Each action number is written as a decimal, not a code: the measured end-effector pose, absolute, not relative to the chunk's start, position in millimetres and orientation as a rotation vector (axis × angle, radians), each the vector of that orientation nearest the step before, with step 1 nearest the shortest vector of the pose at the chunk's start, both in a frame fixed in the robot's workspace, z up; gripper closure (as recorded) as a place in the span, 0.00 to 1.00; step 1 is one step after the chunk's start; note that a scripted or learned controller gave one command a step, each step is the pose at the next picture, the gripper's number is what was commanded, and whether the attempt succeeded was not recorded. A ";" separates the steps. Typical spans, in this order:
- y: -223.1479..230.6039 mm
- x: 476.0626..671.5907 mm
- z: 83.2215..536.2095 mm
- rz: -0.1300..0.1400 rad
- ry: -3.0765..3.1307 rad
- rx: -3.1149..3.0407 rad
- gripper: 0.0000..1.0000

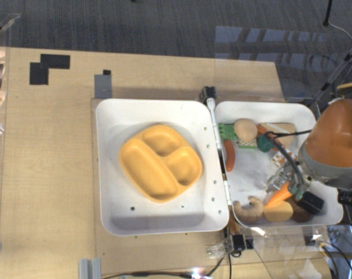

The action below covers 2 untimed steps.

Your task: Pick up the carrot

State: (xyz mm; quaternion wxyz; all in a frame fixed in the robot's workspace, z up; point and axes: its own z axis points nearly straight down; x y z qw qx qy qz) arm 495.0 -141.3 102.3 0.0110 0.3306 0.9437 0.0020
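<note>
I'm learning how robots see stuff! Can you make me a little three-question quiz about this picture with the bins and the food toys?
1. True or false: the yellow divided plate sits in the right bin.
2. What is the gripper closest to? A) the carrot B) the red sausage C) the yellow divided plate
3. Fill in: the arm's orange band shows at the picture's ______ side.

Key
1. False. It lies in the left bin.
2. A. The gripper is right over the carrot's upper end; whether it grips it, I cannot tell.
3. Right.
</note>
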 end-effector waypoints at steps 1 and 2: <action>-58.2 495.6 186.4 0.009 2.756 1.491 1.00; -59.6 495.2 185.9 0.006 2.755 1.494 0.00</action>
